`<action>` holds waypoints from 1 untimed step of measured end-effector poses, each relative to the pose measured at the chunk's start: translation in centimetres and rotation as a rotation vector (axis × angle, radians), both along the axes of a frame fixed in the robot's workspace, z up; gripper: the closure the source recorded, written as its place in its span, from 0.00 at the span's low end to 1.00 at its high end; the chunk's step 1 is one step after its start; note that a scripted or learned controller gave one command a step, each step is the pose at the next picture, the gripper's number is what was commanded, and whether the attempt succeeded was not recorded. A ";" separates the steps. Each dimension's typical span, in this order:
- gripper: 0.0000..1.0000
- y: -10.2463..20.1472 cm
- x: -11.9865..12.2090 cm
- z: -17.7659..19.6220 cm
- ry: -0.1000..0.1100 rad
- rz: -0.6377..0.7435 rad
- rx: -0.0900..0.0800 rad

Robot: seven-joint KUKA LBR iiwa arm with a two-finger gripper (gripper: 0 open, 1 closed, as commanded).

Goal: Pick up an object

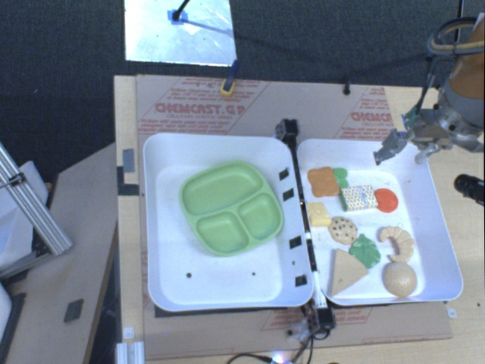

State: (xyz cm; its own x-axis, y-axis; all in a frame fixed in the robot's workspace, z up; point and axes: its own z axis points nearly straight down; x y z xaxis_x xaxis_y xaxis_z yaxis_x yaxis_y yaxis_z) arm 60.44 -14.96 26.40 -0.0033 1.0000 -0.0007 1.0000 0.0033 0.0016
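Observation:
The right bin [439, 226] holds several toy foods: a brown toast [322, 181], a patterned block [358, 198], a red tomato [386, 200], a yellow cheese piece [319, 215], a cookie [342, 230], a green leaf [366, 250], a croissant [398, 240], a tan wedge [345, 273] and a pale bun [399, 279]. My gripper [403, 150] hangs over the bin's far edge, above and right of the toast. It is open with nothing between its fingers.
A green divided tray [231, 207] lies in the left bin [163, 226]. A black divider strip [299, 211] runs between the bins. A shiny plate [180, 21] lies beyond the bench. A metal frame [30, 211] stands at left.

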 end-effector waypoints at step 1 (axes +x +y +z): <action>0.00 -0.6 0.8 -5.6 0.001 -0.002 0.000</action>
